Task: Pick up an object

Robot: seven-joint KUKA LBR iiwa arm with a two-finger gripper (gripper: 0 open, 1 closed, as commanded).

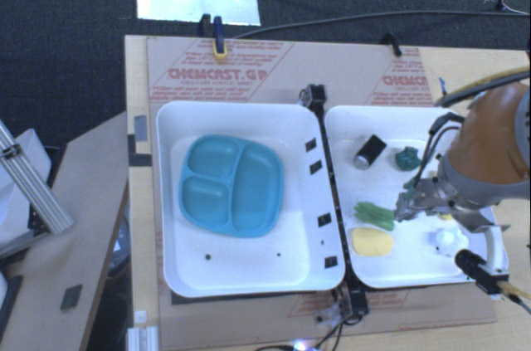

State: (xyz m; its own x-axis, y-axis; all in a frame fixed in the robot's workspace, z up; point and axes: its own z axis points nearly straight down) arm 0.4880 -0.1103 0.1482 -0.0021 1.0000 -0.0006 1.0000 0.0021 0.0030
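In the right bin (342,125) lie a black cylinder (370,150), a small teal object (407,158), a green bean-like piece (375,215), a yellow lump (372,241) and a small white object (448,239). My gripper (408,207) hangs low over the bin's middle, just right of the green piece and above the yellow lump. The arm's orange band (498,143) and grey wrist cover the bin's right part. I see nothing held in the gripper.
The left bin (170,175) holds a blue divided plate (231,185). A black divider with clips (325,175) runs between the bins. Cables cross the bench at the back, and a yellow-blue clamp (218,38) sits at the far edge.
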